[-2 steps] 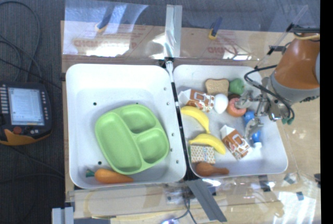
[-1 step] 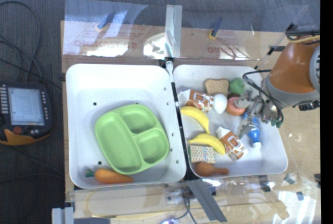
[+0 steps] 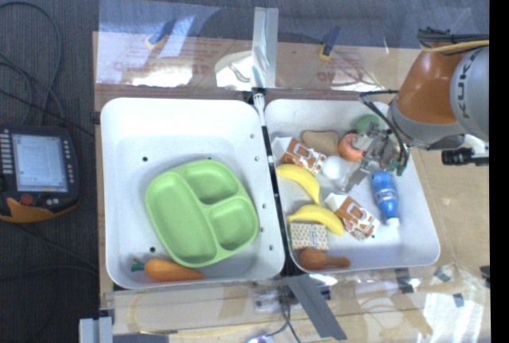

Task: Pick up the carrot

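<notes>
The carrot, orange with a green top at its left end, lies in the front-left corner of the left bin, just in front of a green divided plate. My gripper hangs over the right bin, among the items at its back right. It is far to the right of the carrot and holds nothing that I can make out.
The right bin holds two bananas, snack packets, a blue bottle, an orange round fruit, a tan lump and a brown sausage-like piece. A teach pendant lies left of the bench.
</notes>
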You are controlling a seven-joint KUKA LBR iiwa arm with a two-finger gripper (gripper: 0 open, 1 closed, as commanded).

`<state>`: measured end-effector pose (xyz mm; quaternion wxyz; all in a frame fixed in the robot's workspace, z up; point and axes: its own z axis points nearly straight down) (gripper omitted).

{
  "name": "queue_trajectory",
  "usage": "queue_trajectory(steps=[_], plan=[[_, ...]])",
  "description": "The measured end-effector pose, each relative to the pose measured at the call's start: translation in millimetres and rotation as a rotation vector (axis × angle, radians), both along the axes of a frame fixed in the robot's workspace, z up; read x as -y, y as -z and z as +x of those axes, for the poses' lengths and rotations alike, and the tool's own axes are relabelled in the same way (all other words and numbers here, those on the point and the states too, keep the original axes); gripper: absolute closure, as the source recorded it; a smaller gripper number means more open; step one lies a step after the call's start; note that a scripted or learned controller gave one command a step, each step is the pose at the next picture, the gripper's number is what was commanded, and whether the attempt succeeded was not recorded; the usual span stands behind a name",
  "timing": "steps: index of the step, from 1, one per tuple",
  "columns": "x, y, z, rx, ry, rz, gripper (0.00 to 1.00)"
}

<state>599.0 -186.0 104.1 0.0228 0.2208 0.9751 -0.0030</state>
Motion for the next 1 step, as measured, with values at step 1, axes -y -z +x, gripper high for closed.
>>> queue_trajectory(steps=[1], plan=[[-27.7,0.4,-7.9,0.01,0.275,0.012,0.0]])
